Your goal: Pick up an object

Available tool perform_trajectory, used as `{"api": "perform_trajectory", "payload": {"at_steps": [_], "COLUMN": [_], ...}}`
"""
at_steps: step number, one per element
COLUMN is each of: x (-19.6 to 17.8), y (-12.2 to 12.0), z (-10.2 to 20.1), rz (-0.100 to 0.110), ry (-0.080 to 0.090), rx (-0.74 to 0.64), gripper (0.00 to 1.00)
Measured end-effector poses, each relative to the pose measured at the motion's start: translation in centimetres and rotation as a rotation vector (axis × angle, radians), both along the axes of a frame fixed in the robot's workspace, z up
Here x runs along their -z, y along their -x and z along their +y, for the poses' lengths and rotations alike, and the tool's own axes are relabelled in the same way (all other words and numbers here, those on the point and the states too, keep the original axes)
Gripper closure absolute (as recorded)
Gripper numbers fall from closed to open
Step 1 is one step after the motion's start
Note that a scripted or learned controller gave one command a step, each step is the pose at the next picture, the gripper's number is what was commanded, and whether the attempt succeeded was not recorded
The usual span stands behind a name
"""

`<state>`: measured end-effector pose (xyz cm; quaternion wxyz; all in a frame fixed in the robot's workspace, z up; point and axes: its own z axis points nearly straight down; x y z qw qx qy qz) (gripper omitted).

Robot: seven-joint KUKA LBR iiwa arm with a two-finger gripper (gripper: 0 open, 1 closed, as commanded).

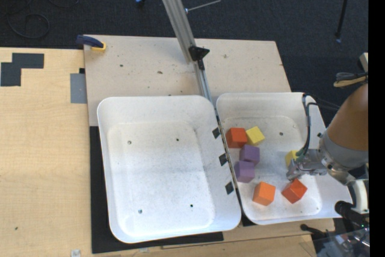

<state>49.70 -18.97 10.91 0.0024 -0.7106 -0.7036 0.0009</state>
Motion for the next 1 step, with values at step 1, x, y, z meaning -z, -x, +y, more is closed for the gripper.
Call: {"api": "perform_trajectory", "payload": {"at_steps": [1], "x": [-6.10], "y": [0.45], "z": [-0.08], "rz": [-0.008], "ry": [0.003], "rx": [-0.007], "gripper": [1.00]}}
